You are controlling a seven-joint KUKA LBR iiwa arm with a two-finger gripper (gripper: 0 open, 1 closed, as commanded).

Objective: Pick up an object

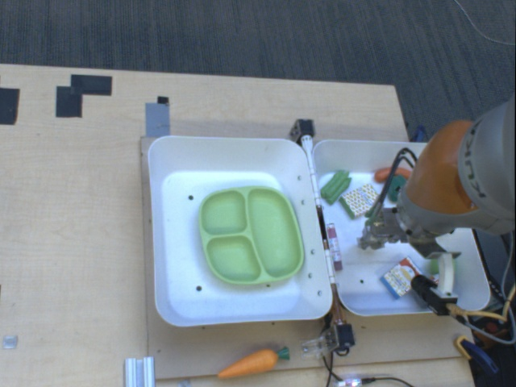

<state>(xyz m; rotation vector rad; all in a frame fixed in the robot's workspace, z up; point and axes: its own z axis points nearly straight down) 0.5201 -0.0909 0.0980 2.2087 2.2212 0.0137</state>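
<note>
My gripper (373,239) hangs low over the middle of the right bin (355,301), above bare white floor, with nothing visibly held. Behind it lie a green block (333,185) and a patterned packet (359,200), with an orange object (384,173) at the back, partly hidden by my wrist. A small white box with blue and orange print (398,278) lies to the gripper's front right. My arm covers the bin's right side.
The left bin (173,216) holds a light green divided plate (250,235). A thin pink strip (331,247) lies along the wall between the bins. On the bench in front of the bins lies a carrot (251,364).
</note>
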